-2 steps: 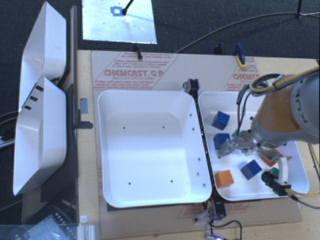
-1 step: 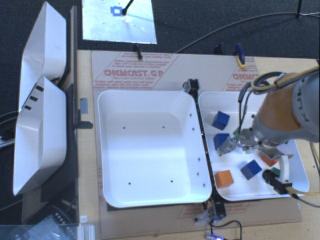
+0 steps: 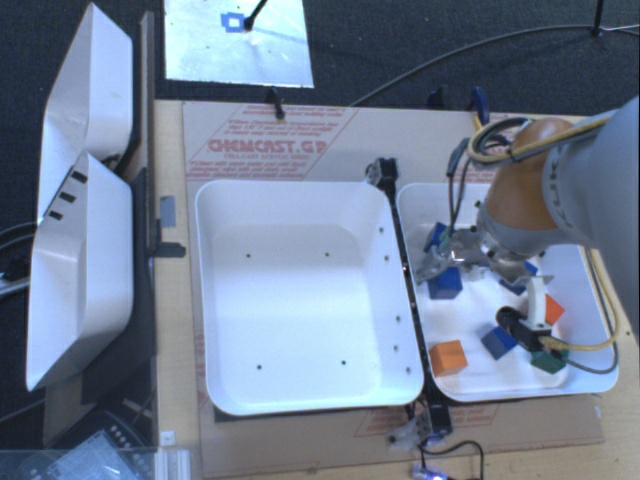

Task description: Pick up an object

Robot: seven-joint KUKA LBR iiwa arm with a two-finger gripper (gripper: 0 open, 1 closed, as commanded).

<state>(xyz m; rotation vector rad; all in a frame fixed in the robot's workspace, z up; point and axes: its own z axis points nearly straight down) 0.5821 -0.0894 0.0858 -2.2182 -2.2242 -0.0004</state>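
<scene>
At the far left, two white trays (image 3: 85, 218) lean stacked on edge beside the surface (image 3: 300, 138), which is a pale board with red printed lettering along its far part, set on dark carpet. Beyond the board's far edge lies a square metal plate (image 3: 240, 28) with a small blue mark on it. On the surface the left bin (image 3: 300, 388) sits with its white floor bare, showing just a few small dark dots. A black divider strip (image 3: 400, 258) runs between it and the right bin (image 3: 590, 368), the two rims touching along it. My gripper (image 3: 445, 263) is down in the far left part of the right bin, under my grey arm and orange band; I cannot tell how it stands, since the wrist and cables cover it. A blue block (image 3: 446, 282) lies just beside it on the near side, so close I cannot tell whether they touch. An orange block (image 3: 448, 357) rests nearer, by the bin's near left corner. Further right are another blue block (image 3: 498, 342), a green block (image 3: 548, 362) near the near rim, and an orange-red block (image 3: 552, 311) just beyond it.
</scene>
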